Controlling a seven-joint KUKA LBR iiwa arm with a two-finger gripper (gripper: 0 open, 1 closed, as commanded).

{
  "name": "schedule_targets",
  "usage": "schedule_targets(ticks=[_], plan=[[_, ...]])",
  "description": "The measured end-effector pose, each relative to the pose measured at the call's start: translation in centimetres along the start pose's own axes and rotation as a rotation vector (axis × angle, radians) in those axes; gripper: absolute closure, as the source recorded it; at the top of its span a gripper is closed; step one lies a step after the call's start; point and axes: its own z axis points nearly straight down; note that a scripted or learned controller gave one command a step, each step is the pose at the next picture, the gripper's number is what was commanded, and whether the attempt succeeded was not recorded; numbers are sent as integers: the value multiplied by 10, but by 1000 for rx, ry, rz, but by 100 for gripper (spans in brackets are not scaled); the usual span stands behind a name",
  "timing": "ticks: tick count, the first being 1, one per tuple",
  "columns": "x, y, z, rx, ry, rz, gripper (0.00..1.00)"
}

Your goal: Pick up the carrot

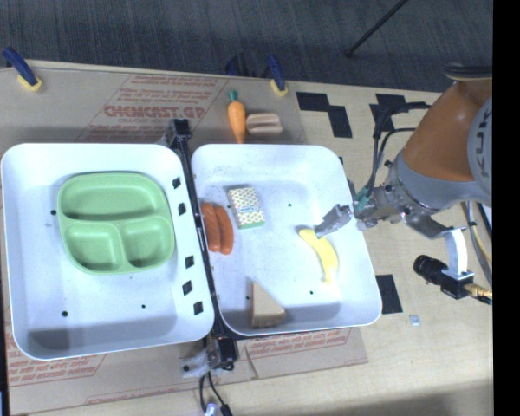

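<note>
Carrot (236, 119) on the bench behind the right bin (347, 271), just outside its far rim, beside a small bun (263, 125), gripper (334, 221) low inside the right bin near the banana (321, 251), fingers too blurry, cannot tell if apart or together, arm (446, 150) cut off at the edge.

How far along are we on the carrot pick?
Nothing looks done yet. The carrot lies on the bench behind the right bin, beside a small bun. The end effector is over that bin near the banana, apart from the carrot. Approach, grasp and lift remain.
</note>
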Motion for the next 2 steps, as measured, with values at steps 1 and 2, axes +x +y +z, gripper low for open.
schedule_targets(ticks=[1,2], plan=[[5,-39,92,2,2,-91,0],[0,-1,-71,-2,-1,-122,0]])
